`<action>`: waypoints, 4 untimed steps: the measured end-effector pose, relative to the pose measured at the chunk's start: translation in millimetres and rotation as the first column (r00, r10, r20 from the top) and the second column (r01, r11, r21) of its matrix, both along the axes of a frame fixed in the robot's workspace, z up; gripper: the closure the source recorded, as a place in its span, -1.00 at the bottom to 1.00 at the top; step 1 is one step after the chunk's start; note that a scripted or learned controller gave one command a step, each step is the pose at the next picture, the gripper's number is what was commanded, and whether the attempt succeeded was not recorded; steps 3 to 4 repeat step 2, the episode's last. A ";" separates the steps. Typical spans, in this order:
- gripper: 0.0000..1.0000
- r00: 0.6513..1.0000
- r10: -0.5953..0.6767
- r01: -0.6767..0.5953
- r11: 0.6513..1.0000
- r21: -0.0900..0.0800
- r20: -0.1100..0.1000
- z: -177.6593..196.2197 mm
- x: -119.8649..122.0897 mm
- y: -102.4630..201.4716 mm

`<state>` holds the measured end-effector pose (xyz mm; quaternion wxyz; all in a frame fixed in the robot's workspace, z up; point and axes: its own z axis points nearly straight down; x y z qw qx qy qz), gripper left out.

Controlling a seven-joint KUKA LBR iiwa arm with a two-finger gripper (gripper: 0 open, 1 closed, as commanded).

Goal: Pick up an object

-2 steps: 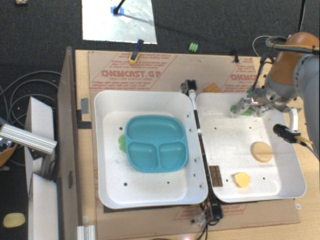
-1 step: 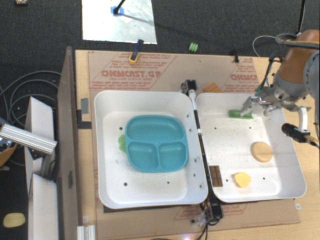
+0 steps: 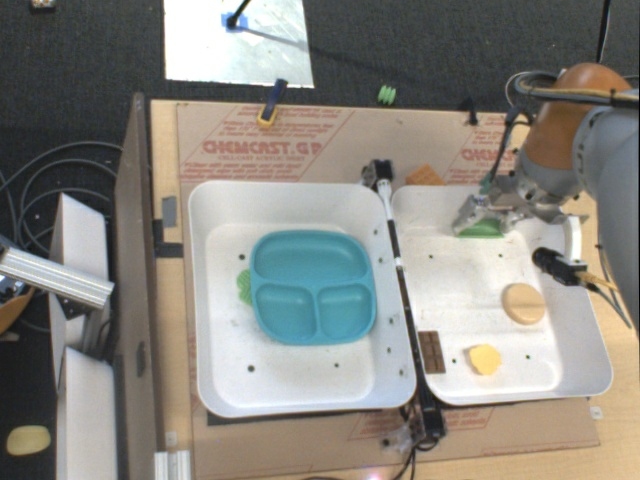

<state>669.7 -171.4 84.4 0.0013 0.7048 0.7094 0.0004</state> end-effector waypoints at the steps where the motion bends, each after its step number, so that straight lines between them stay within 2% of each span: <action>1: 1.00 1.000 -0.001 0.001 1.000 0.000 0.004 16.6 2.0 -2.1; 2: -1.00 1.000 0.000 0.000 1.000 0.000 0.003 16.0 1.7 -2.2; 4: -1.00 1.000 0.000 0.000 1.000 0.000 0.003 16.0 1.7 -2.2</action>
